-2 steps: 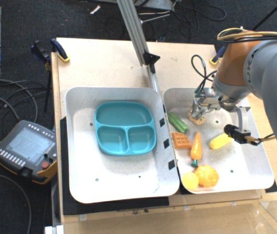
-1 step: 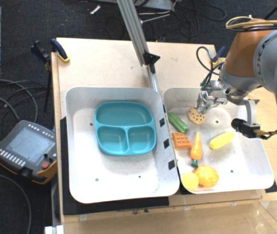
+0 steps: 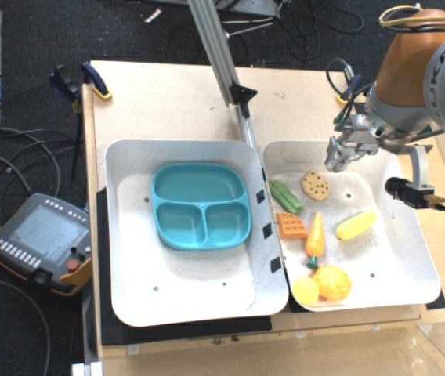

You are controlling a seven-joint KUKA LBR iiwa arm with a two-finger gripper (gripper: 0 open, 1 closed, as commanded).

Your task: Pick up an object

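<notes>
The camera view looks down on two white bins. The left bin (image 3: 128, 233) holds a teal divided tray (image 3: 201, 205). The right bin (image 3: 399, 249) holds toy foods: a green pod (image 3: 286, 196) near its left wall, a round cookie (image 3: 315, 186) to the right of the pod, an orange waffle (image 3: 291, 225), a carrot (image 3: 315, 236), a yellow corn-like piece (image 3: 356, 225), and at the near edge a lemon (image 3: 306, 291) touching a yellow-orange fruit (image 3: 334, 282). The gripper (image 3: 338, 160) hangs over the far part of the right bin, just beyond and right of the cookie. Its fingers point down with nothing between them; how wide they stand I cannot tell.
</notes>
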